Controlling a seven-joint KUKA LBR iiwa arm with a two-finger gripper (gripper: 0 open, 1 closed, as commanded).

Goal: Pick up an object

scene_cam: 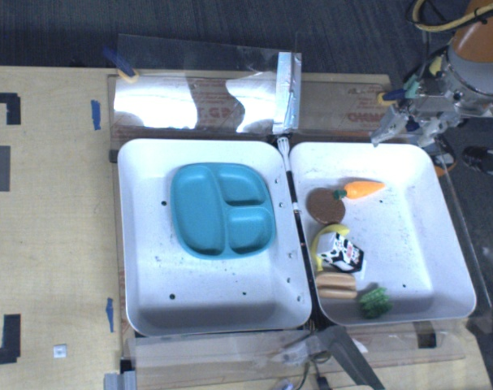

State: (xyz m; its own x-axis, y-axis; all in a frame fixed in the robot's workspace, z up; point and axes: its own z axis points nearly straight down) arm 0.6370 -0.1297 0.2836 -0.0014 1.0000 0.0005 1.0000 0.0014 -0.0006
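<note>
The right bin (408,242) holds several small objects. An orange carrot (364,189) lies near its back, beside a brown round disc (326,205). Below them sit a yellow toy with black and white patches (338,250), a tan bun-like piece (337,285) and a green broccoli (374,301). My gripper (408,136) hangs over the back right rim of this bin, above and to the right of the carrot. Its fingers stand apart with nothing between them.
The left bin (149,242) carries a blue divided plate (223,208). A shiny clear panel (197,96) stands behind the bins. The objects crowd the right bin's left half, against the wall shared by the two bins.
</note>
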